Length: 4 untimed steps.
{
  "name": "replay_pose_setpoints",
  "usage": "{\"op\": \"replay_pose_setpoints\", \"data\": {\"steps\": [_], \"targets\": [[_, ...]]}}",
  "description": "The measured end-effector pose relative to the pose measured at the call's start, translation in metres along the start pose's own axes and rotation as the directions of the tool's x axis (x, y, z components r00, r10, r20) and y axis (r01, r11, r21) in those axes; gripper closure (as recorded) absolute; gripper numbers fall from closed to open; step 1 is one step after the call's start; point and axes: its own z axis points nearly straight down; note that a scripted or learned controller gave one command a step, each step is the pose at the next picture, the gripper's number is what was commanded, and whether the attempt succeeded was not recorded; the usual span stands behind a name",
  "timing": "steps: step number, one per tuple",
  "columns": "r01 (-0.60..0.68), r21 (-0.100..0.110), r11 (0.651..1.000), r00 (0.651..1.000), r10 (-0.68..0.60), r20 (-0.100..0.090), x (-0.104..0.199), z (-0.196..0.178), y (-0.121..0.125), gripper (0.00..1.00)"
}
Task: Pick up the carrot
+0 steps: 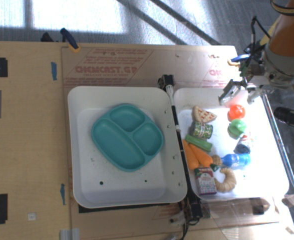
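Two bins are seen, with the gripper at upper right.
Its jaws are spread, nothing held; the carrot lies lower centre-right, partly hidden under a green piece.

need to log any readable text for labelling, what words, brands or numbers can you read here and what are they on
"CHEMCAST GP", roughly: faint red print on the brown board behind the left bin; the letters are washed out, so the reading is uncertain.
Red print on the same board behind the right bin: too faint to read.
Label on the green can: too small to read.
Print on the red and white packet: too blurred to read.
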Motion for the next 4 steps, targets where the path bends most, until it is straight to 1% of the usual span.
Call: {"op": "replay_pose_setpoints", "data": {"steps": [1,2,3,4], "targets": [[-0.105,0.01,0.994,0.994,0.105,-0.001,0.012,0.106,-0.049,0.0],[-0.021,-0.012,1.0,1.0,0.021,0.003,0.009,0.181,-0.084,0.0],[0.022,-0.023,0.999,1.0,-0.022,0.003,-0.002,0.187,-0.11,0.0],[0.328,-0.019,0.945,0.945,-0.328,0.011,0.002,0.186,-0.11,0.0]]}}
